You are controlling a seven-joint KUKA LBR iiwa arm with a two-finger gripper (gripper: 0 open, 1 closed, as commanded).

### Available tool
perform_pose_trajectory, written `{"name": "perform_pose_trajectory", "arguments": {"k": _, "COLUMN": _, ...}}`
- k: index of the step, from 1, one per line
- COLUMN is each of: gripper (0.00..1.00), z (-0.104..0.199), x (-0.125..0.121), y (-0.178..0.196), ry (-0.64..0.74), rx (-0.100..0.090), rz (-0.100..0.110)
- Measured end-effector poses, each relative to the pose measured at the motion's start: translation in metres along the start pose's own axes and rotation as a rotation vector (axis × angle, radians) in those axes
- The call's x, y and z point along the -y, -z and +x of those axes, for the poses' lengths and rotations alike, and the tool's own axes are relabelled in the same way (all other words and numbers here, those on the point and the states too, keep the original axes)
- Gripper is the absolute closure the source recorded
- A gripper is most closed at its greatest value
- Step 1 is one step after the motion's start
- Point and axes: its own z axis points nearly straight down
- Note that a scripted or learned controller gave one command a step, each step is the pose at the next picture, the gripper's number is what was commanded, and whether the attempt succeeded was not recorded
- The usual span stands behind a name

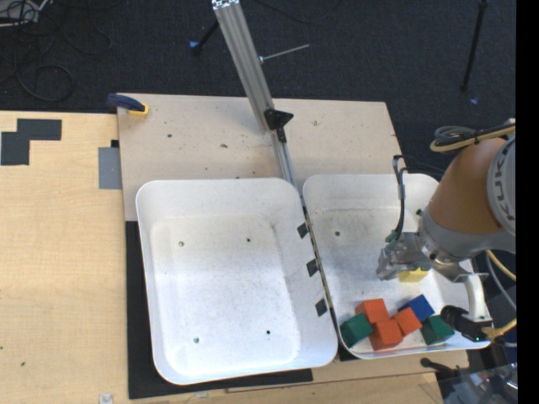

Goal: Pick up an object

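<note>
My gripper (393,262) hangs low over the right bin (354,209), near its right-hand middle, below the grey wrist and orange band. A small yellow block (414,272) lies right beside the gripper's tip, partly hidden by the wrist; I cannot tell whether it is touching. Along the bin's front edge sits a cluster of blocks: three orange ones (376,311) (387,334) (408,320), a blue one (421,306), and two green ones (357,330) (437,332).
The left bin (168,225) lies beside the right one, with black clips (312,266) on the shared wall. A slanted aluminium bar (248,66) rises behind the bins. Cables hang at the arm's right side.
</note>
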Motion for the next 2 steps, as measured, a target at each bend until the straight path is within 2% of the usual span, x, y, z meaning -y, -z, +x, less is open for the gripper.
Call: {"name": "perform_pose_trajectory", "arguments": {"k": 2, "gripper": 1.00, "z": 0.015, "x": 0.002, "y": 0.104, "ry": 0.012, "rx": 0.002, "rz": -0.009}}
